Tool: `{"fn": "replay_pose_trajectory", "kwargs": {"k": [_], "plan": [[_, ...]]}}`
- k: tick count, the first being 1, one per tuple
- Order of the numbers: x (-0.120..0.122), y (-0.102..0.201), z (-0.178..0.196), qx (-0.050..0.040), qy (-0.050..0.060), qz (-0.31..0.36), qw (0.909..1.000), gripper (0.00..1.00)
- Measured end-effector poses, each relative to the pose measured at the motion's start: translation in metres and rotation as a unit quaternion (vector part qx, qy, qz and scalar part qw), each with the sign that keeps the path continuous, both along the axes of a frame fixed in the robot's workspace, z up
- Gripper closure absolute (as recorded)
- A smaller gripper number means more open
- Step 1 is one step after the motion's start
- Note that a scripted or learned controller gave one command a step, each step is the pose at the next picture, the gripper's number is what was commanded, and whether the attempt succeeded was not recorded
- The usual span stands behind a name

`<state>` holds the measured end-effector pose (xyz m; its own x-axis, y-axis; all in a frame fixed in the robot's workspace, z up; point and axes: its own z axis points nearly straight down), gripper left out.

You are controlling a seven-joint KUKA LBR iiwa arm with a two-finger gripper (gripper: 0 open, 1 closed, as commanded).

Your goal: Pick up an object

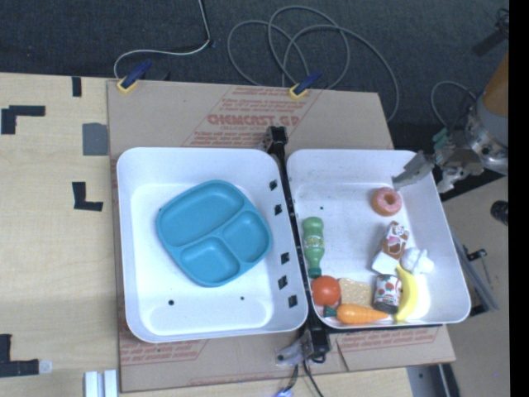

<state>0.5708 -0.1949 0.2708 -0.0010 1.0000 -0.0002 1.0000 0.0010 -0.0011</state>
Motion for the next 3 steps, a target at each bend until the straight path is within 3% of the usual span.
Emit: {"fn": "replay_pose_trajectory", "kwargs": {"k": [1, 2, 3], "plan": [[0.017, -0.019, -0.146, 0.0007, 0.002, 0.0, 1.0, 0.0], [0.062, 0.0, -0.184, -0.0008, -0.003, 0.001, 1.0, 0.0], [0.097, 0.028, -0.184, -0.0006, -0.003, 0.001, 1.0, 0.0]]}}
